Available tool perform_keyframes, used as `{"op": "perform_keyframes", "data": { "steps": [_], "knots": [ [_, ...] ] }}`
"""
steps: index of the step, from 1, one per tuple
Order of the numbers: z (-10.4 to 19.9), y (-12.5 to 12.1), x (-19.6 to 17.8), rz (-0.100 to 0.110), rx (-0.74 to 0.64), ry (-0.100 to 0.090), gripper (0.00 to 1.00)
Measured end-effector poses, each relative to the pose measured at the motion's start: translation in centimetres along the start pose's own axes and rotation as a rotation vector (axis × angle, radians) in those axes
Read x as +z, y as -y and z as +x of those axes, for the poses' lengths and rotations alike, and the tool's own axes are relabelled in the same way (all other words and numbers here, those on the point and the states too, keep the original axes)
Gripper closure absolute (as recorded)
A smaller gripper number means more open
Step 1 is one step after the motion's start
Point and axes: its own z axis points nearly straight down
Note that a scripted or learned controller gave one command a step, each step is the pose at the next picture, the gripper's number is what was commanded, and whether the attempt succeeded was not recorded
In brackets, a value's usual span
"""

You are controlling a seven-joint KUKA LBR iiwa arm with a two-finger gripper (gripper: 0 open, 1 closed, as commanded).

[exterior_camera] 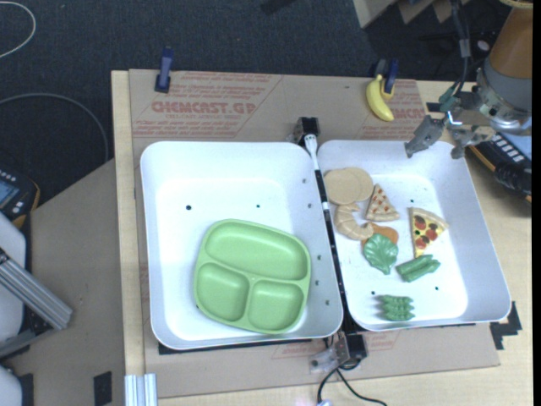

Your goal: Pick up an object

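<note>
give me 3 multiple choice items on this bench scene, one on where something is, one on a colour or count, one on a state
1. Where does the green divided tray lie?
A. In the left bin
B. In the right bin
C. On the bare board behind the bins

2. How many pizza slices lie in the right bin?
A. None
B. Two
C. Five

3. What is the pincer doing?
A. Gripping the banana
B. Hanging free over the right bin's far edge, gripping nothing
C. Pressing into the green tray

Key: 1 A, the tray sits in the left bin. 2 B, one slice beside the tan flat round, another to its right. 3 B, nothing lies between its fingers; the banana lies apart on the board.
</note>
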Motion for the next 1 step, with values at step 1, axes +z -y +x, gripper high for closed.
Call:
{"op": "perform_keyframes", "data": {
  "steps": [1],
  "knots": [
    [6.61,0.52,14.3,0.011,-0.005,-0.005,0.0]
  ]
}}
